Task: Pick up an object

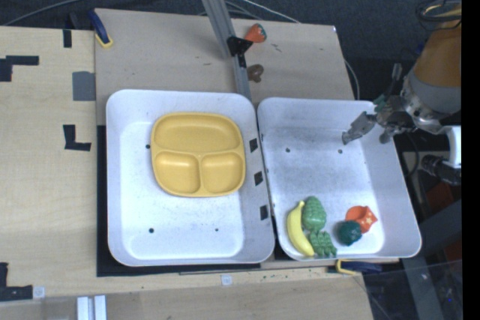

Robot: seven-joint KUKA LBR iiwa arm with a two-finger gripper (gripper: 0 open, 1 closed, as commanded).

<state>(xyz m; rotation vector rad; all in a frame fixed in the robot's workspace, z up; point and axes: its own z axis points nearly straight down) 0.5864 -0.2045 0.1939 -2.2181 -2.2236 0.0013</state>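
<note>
We count two white bins side by side: the left bin holds one yellow plate with three compartments, and the right bin holds the small things. Those are gathered at its near edge: one yellow banana, one green knobbly piece touching the banana, one more green leafy piece just below that, one dark green ball and one orange piece touching the ball.

The arm comes in from the right, its orange band above the wrist, and the wrist leans out over the far right corner of the right bin. The gripper points leftward and down toward the bin floor. We see one finger clearly and another beside it, a little apart, with nothing between them; how wide they stand we cannot tell.

From the gripper, all five small things lie well nearer to us, the orange piece and the ball almost straight below it, the banana and green pieces below and to its left. The plate sits far to its left.
</note>
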